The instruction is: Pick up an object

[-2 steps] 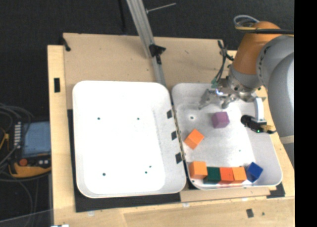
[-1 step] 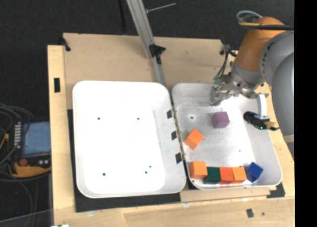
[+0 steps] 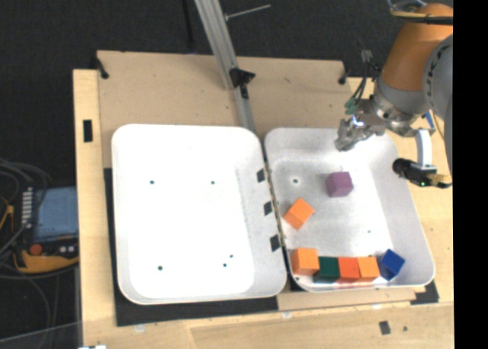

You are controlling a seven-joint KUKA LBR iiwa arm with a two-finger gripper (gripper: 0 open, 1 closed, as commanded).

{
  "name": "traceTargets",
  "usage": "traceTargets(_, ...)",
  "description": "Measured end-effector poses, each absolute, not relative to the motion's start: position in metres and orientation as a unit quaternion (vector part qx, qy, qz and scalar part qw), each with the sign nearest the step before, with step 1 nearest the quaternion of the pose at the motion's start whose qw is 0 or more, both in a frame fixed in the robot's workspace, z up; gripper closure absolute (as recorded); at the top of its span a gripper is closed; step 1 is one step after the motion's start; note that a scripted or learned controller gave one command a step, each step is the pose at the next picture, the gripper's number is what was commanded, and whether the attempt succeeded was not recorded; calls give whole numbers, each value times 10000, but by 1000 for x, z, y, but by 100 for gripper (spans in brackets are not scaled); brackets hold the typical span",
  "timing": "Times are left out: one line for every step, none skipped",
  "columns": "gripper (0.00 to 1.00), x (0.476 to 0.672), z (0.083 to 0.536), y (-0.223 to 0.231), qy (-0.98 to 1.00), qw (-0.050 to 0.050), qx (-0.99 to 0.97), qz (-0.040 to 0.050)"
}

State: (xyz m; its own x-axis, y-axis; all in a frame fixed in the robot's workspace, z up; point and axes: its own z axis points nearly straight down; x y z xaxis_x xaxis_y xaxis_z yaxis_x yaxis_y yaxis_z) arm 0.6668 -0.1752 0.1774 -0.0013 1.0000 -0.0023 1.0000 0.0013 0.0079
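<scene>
Looking down at a slant on a tan surface (image 3: 191, 84) w/ two shallow white bins side by side. From my remote seat, the left bin (image 3: 191, 214) is white w/ a few small dark dots on its floor. The right bin (image 3: 351, 210) holds the blocks.

A purple cube (image 3: 339, 184) sits alone near the middle of the right bin, toward the far side. An orange cube (image 3: 299, 213) lies tilted, closer to the left wall, well apart from the purple one. Along the near edge runs a row of blocks, touching or nearly so: an orange block (image 3: 306, 260), a green block (image 3: 329, 268), two more orange ones approx. next to it, then a blue block (image 3: 391, 263) at the right end, turned at an angle.

The arm (image 3: 412, 50), grey w/ an orange band, reaches in from the right. Its jaws (image 3: 349, 136) hang over the far edge of the right bin, up and to the right of the purple cube, not touching it. I can't tell whether they're apart or together; nothing shows between them.

A slim metal rail (image 3: 217, 31) slants across the far side of the surface.
</scene>
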Motion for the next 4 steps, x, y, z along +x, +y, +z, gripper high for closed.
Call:
traceTargets(100, 668, 233, -177, 7083, 37, 7059, 21)
traceTargets(100, 668, 213, -178, 7081, 5, 7061, -15)
traceTargets(100, 656, 226, -125, 7091, 0, 7051, 2)
traceTargets(100, 635, 222, -68, 7093, -9, 7049, -3)
